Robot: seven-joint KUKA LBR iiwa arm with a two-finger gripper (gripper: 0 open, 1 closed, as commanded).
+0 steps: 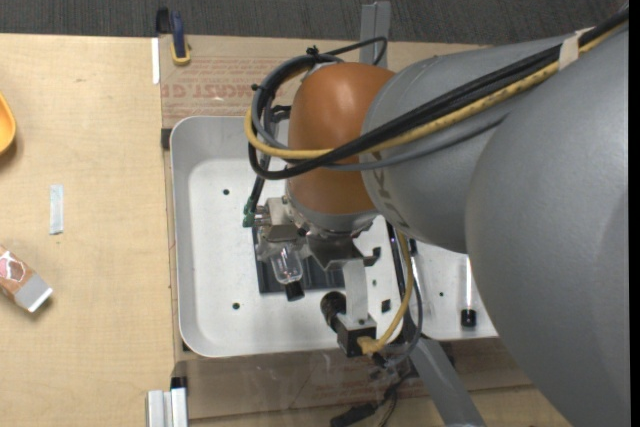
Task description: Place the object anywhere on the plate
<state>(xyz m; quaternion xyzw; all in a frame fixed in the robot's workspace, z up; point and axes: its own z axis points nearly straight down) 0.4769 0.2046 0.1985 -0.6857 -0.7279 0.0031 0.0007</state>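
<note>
Jaws are hidden beneath the wrist hardware, so I cannot tell how they stand. The gripper, a dark metal block with a clear plastic piece, hangs over the smooth white bin. Above it bulges the glossy orange band, looped by black and yellow cables. The object and plate cannot be made out.

I am seeing the arm covering most of the right side, its orange band hanging over the middle of the left bin. Cables are looping out to the left of the band. The bin's left strip is lying open, walled by its raised rim. Left of it, bare bench is giving free passage; a small packet and a pale strip are sitting near the edge.
</note>
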